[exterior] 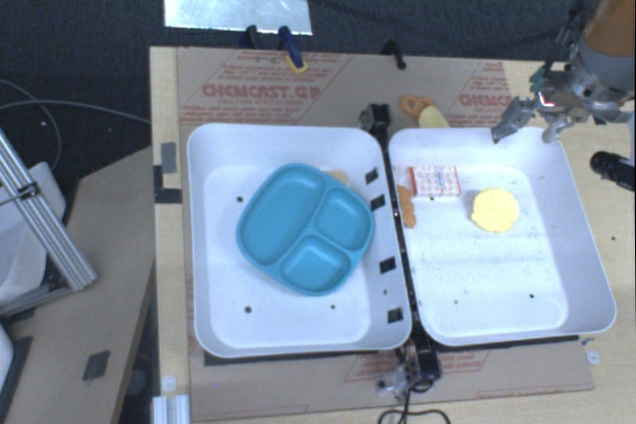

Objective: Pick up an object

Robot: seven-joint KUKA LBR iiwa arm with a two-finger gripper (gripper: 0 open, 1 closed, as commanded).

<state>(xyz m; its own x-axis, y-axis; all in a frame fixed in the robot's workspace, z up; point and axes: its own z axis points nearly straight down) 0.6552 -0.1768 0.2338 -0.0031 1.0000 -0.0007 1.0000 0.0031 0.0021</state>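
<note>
Gripper (525, 121) spread wide, grasping nothing, above right bin (586, 258) rim at 1 o'clock of the yellow round piece (494, 211).

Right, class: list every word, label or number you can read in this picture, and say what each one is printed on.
"CHEMCAST GP", in red on the brown board behind the left bin.
Red print on the board's right end: incomplete, unreadable.
Red-and-white packet in the right bin: print too small.
</note>
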